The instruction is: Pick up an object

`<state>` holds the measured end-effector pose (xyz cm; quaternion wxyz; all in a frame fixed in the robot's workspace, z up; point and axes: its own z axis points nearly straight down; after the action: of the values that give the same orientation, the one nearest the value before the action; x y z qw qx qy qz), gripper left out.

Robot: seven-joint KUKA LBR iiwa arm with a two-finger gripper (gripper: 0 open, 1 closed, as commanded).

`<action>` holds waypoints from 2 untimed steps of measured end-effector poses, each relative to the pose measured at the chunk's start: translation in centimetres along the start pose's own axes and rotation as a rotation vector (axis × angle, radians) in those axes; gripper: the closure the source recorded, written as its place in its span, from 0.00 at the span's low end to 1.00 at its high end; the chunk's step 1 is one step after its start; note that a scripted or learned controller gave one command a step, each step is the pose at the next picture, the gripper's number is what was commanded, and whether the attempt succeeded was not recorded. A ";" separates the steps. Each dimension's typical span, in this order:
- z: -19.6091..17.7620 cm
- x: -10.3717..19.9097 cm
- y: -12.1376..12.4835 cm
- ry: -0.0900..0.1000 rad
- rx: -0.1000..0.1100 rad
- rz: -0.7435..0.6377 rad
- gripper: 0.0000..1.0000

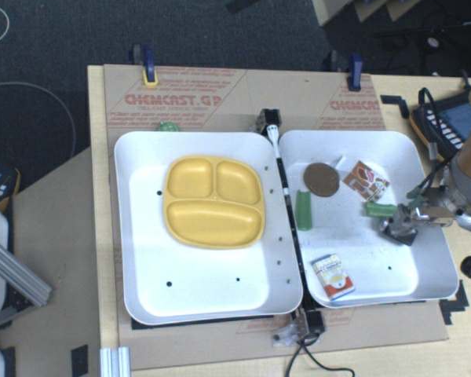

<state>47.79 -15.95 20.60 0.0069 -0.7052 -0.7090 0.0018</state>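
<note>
The small green block [378,208] lies in the right white bin [424,277], touching the gripper [398,228], whose grip I cannot tell. That bin also holds a green cylinder [303,209], a brown disc [322,179] and two small packets. The left white bin [141,281] holds a yellow divided plastic tray [214,202].

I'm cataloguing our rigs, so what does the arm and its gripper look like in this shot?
At the right edge the arm shows as a rounded grey body, partly cut off by the frame. Thin dark cables loop beside it above the right bin. The gripper is a small dark grey and black metal assembly with a silvery block behind it; its jaws are too small to make out. No markings are legible.
</note>
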 end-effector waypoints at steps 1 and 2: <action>11.1 5.6 0.4 -0.009 -0.017 0.005 1.00; 10.3 5.6 0.3 -0.009 -0.017 0.007 1.00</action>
<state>47.98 -10.25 10.38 -0.0021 -0.7076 -0.7066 -0.0009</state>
